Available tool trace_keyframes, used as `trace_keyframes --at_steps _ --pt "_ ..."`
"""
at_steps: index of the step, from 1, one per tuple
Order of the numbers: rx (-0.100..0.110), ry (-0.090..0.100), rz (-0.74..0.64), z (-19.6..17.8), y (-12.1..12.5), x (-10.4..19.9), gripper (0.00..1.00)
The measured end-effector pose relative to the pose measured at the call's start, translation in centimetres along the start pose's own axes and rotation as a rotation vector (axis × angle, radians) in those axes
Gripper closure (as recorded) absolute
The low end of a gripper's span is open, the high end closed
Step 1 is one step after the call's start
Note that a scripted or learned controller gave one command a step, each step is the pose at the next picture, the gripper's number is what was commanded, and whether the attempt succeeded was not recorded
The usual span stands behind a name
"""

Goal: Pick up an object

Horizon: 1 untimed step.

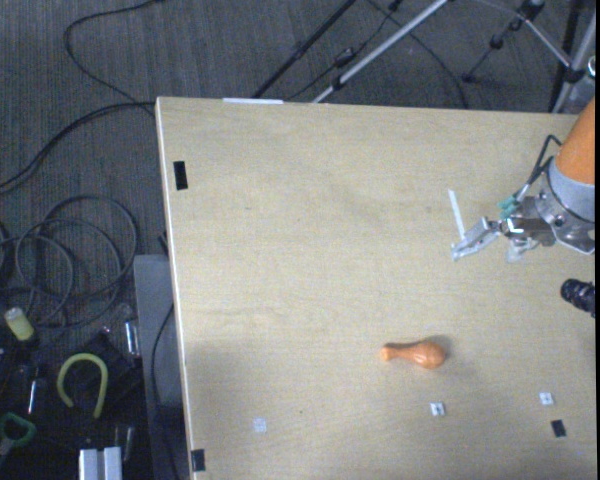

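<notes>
Gripper (460, 230) hangs above-right of orange pear-shaped obj (416, 354), well apart; claw spread wide, holding nothing, prob. readying for approach.

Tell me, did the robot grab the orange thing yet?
Not yet. The small orange pear-shaped object lies by itself on the tan bench top, with nothing touching it. The gripper is above it in the picture, off to the right, well apart from the object, and nothing shows between its fingers. Left to do: move over the object, come down, close on it and lift.
</notes>
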<state>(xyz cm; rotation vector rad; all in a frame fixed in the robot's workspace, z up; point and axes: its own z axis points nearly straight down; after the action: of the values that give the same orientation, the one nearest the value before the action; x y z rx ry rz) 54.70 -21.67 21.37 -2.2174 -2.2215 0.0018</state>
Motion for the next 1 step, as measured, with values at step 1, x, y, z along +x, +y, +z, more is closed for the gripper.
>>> trace_keyframes --at_steps 1 --pt "0.000 -0.002 -0.142 13.07 5.62 -0.57 0.00"
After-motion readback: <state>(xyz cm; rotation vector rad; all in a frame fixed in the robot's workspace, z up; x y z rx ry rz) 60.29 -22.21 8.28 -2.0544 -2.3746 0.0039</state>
